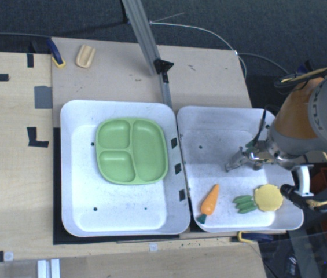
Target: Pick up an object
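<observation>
In the right bin (209, 120) an orange toy carrot (209, 200) lies near the front left corner. A yellow round toy with a green leafy end (261, 198) lies at the front right. My gripper (232, 164) hangs over the middle of the right bin, pointing left, above and to the right of the carrot. Nothing shows between its fingers. The arm comes in from the right with its orange band (296, 117).
The left bin (76, 213) holds a green divided plate (132, 150). A metal pole (143, 28) rises behind the bins. A small tan block (85, 56) and a blue-yellow item (56, 52) lie on the bench at the back left.
</observation>
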Available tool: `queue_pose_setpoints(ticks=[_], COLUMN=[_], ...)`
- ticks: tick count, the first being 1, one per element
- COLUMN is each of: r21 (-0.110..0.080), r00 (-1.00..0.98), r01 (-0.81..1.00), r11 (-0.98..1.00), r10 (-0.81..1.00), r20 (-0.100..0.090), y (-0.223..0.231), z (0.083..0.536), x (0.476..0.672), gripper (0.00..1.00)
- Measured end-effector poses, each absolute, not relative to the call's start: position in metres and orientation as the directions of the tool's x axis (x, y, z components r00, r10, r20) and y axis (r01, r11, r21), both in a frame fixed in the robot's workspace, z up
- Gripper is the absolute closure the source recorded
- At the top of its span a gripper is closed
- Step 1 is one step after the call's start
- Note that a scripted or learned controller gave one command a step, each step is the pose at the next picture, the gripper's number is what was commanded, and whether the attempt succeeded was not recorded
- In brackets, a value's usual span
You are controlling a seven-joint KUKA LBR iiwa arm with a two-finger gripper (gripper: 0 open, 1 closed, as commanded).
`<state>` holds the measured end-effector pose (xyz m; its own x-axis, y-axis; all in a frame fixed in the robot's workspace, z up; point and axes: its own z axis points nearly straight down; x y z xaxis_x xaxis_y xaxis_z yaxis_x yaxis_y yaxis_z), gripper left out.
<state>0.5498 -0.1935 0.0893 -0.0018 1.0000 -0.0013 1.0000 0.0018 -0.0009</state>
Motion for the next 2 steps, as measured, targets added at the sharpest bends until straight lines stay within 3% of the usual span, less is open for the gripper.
queue_pose_setpoints(ticks=[1, 2], r21=[-0.001, 0.002], r00=[-0.002, 0.000], r01=[1.000, 1.000], r11=[0.002, 0.000], r10=[1.000, 1.000], r20=[-0.001, -0.001], y=[-0.193, -0.196], z=[0.099, 0.146], x=[0.550, 0.542], gripper=[1.00, 1.00])
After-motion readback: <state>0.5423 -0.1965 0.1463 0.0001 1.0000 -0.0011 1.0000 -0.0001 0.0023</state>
